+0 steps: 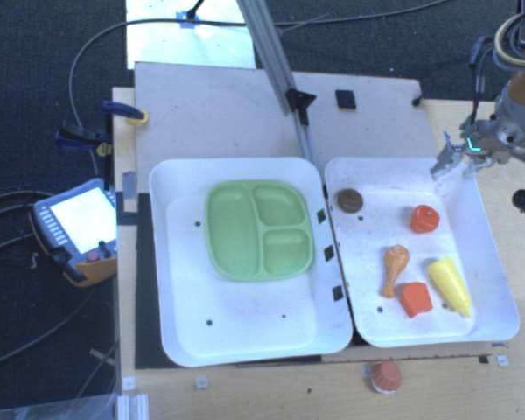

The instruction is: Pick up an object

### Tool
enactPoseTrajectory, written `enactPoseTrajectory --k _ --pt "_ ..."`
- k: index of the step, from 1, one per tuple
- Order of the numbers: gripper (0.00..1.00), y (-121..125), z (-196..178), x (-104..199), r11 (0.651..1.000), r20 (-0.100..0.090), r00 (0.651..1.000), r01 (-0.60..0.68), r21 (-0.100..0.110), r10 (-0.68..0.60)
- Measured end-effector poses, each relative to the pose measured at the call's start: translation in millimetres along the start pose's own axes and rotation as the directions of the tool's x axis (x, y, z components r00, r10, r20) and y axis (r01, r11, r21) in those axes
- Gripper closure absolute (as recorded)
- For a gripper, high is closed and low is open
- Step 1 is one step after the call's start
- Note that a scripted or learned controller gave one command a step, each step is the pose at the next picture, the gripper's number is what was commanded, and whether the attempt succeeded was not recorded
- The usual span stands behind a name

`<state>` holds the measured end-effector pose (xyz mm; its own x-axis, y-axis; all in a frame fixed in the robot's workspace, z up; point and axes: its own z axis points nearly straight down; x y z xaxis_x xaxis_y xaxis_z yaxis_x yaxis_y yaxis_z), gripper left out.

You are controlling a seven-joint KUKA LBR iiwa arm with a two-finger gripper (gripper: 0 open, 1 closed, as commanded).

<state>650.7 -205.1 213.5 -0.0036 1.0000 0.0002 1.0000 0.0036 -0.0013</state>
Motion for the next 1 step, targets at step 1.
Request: enactPoseTrajectory --k 1 --pt "0.00 0.8 -1.7 0.1 1.000 0.001 1.000 0.001 -0.003 -0.001"
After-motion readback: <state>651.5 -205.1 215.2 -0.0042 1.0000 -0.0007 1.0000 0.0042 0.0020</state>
